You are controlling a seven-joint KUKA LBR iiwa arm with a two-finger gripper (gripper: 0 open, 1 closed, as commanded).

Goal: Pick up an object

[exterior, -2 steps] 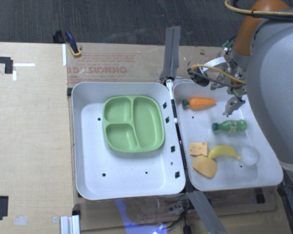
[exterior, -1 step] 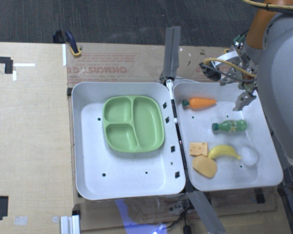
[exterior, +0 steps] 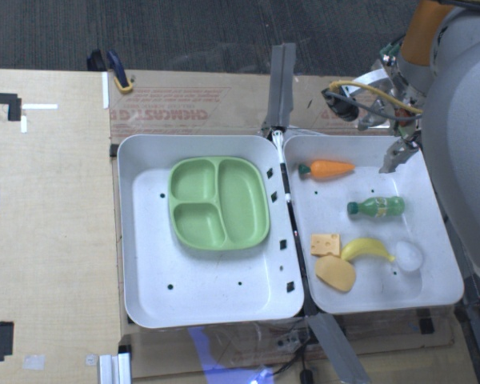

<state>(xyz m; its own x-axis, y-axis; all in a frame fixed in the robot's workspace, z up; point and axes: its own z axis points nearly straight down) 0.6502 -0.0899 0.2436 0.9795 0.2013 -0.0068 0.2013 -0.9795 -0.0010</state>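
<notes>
The right bin (exterior: 432,290) holds an orange carrot (exterior: 330,169) near its back edge and a small green bottle (exterior: 376,207) lying on its side in the middle. A cheese wedge (exterior: 325,244), a yellow banana (exterior: 366,250), a tan bread piece (exterior: 336,274) and a clear cup (exterior: 408,257) lie toward the front. My gripper (exterior: 398,157) hangs over the back right corner of this bin, right of the carrot and above the bottle. It is small and dark against the arm.
A green divided plate (exterior: 219,203) sits in the left bin (exterior: 144,286). A grey divider post (exterior: 282,86) rises between the bins at the back. The arm's bulk (exterior: 464,134) covers the right bin's right edge. Cardboard (exterior: 184,106) lies behind the bins.
</notes>
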